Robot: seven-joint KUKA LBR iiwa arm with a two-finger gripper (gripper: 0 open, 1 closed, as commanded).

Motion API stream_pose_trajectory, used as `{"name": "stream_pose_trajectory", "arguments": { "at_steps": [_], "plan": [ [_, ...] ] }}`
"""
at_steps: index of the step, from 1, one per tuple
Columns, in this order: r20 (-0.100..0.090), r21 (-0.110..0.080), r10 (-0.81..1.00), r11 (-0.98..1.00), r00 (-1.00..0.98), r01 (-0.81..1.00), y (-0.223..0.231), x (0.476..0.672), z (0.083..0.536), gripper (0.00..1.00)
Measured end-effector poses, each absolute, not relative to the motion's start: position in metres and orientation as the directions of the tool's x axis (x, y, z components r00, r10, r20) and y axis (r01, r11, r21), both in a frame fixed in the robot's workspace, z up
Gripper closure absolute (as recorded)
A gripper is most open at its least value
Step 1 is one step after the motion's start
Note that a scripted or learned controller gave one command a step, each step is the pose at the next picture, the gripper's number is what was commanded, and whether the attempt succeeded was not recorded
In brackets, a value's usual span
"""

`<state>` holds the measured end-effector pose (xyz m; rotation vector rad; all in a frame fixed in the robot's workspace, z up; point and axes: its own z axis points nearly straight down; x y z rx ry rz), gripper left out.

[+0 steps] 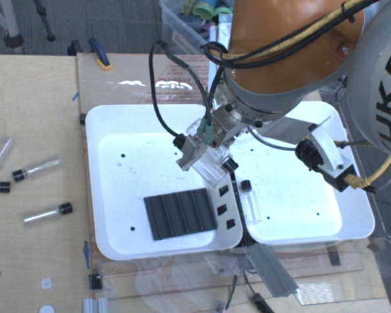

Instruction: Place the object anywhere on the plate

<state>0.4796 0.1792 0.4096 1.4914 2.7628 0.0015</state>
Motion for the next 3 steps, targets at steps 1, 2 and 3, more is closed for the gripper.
{"name": "stream_pose_trajectory", "arguments": {
  "at_steps": [1, 2, 3],
  "plan": [
    [0.001, -0.003, 0.600, 0.800, -0.800, 0.600, 0.168, 0.479, 0.384, 1.00],
    [0.002, -0.005, 0.760, 0.649, -0.649, 0.760, 0.160, 0.479, 0.301, 1.00],
    [-0.001, 0.000, 0.900, 0.436, -0.436, 0.900, 0.132, 0.501, 0.434, 1.00]
  ]
}}
